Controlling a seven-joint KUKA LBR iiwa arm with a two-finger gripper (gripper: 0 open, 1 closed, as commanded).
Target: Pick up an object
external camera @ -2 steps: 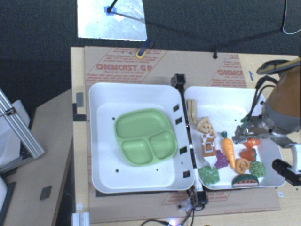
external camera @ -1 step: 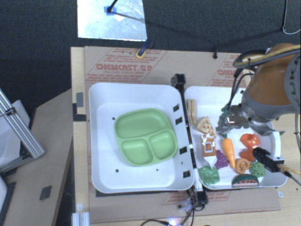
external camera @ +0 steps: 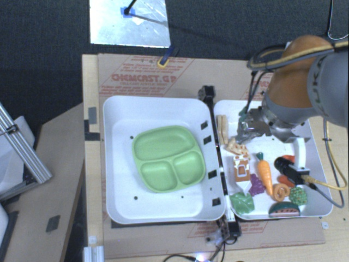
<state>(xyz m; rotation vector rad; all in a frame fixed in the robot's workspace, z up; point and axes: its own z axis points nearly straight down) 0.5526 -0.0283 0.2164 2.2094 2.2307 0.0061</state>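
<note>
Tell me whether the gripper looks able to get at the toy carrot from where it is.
Probably yes. The gripper hangs in the right bin, and the toy carrot lies just below it in the view, uncovered on top, though toys crowd its sides.

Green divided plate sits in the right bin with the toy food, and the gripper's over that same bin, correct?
Not quite: the camera view shows the green divided plate alone in the left bin. The toy food and gripper are at the right bin.

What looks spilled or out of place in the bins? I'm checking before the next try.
Nothing stands out. The green plate lies flat in the left bin; the toy foods, like the carrot, stay inside the right bin.
</note>
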